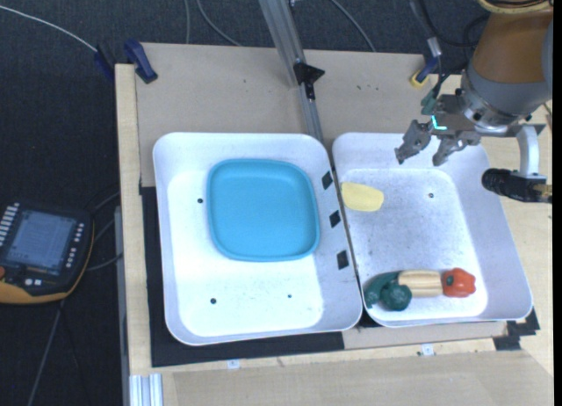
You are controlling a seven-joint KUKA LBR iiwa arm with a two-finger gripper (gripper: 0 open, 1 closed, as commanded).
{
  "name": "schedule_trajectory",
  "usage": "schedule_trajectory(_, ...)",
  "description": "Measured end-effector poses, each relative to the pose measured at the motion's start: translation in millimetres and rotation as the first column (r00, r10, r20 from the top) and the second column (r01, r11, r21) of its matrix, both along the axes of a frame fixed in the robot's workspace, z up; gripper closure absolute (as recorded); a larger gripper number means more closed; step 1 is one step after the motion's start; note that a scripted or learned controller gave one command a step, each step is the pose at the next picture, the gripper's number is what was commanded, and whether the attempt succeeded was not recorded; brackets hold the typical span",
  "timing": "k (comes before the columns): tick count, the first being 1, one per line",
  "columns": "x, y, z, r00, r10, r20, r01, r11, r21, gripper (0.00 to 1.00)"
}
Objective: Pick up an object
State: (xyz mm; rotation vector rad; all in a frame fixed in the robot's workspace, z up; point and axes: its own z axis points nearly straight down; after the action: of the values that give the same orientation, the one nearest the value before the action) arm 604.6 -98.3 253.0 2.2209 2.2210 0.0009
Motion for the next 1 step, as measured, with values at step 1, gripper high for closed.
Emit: schedule_trajectory(1,0.0,0.0,-0.1,1.000,0.000,0.000,0.000,1.000,0.000,0.00)
